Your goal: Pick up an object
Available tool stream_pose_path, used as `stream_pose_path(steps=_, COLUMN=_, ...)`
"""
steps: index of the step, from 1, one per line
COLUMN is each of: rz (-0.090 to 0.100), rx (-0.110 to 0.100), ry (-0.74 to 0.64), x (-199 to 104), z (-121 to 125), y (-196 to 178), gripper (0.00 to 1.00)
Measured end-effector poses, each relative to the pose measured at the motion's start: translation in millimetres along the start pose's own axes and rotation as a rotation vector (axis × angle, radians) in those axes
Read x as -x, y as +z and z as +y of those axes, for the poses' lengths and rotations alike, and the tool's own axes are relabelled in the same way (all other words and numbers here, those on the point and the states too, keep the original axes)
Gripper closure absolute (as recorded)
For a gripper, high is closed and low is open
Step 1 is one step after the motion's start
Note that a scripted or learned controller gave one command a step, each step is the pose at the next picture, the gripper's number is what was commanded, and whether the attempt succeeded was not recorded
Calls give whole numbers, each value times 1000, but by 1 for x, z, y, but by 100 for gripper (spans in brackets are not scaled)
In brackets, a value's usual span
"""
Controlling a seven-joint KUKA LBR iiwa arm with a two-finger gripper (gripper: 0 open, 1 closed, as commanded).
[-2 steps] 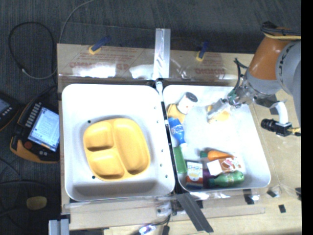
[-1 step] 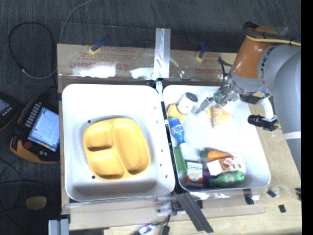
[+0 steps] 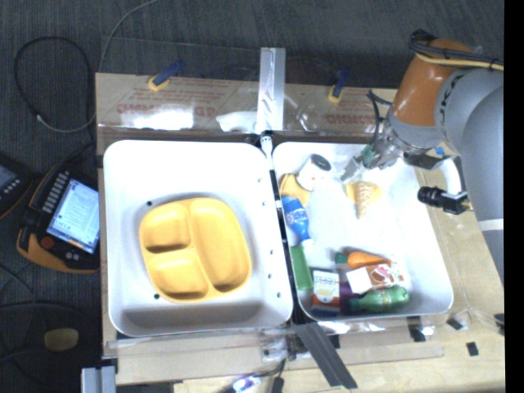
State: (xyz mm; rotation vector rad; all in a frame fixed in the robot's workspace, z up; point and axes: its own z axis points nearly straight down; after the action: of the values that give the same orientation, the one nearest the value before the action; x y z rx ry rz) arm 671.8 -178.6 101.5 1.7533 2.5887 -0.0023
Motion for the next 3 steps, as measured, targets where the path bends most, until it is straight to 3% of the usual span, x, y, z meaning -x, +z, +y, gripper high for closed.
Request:
stream_pose_path(steps=1, rz=11, rx=-11, ry=382, x=-52, z=-39, y=-97, gripper=100)
stream_pose_path(steps=2, rz=12, rx=-11, ry=382, x=-52, z=-40, y=-97, gripper=0)
stream_pose_path(steps=3, rz=12, rx=-11, ry=173, x=-13, z=-67, y=-9, gripper=0)
